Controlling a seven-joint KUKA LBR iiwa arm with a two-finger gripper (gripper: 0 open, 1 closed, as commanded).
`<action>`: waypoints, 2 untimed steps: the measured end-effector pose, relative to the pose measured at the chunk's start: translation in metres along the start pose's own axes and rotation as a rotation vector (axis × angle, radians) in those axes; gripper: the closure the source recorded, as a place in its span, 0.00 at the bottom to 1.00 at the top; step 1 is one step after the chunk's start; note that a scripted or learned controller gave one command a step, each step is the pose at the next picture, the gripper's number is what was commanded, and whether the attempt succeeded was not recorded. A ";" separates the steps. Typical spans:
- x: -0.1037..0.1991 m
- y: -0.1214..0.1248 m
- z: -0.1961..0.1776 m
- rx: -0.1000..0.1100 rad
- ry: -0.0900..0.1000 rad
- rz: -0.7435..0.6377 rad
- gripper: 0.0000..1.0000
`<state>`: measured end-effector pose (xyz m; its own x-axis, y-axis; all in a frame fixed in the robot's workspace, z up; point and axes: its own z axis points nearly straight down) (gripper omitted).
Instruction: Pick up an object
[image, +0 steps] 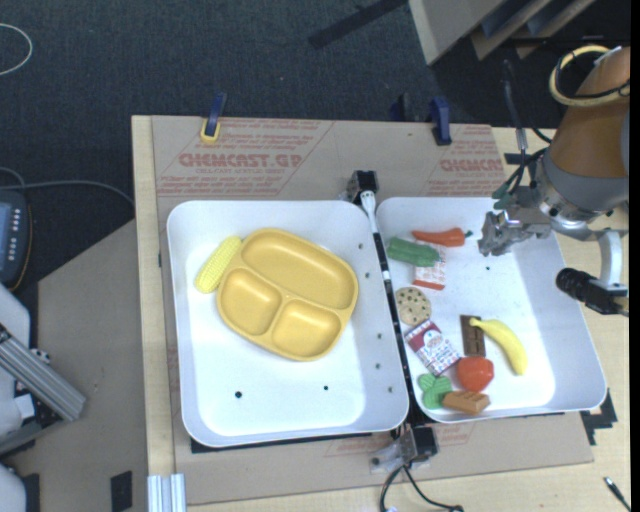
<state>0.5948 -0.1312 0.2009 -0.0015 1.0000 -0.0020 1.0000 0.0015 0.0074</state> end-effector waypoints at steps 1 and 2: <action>0.000 0.001 -0.026 0.002 0.000 0.000 1.00; 0.060 -0.018 -0.022 0.011 0.005 -0.004 1.00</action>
<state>0.5762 -0.0716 0.2228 -0.0057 1.0000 0.0033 1.0000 0.0057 -0.0033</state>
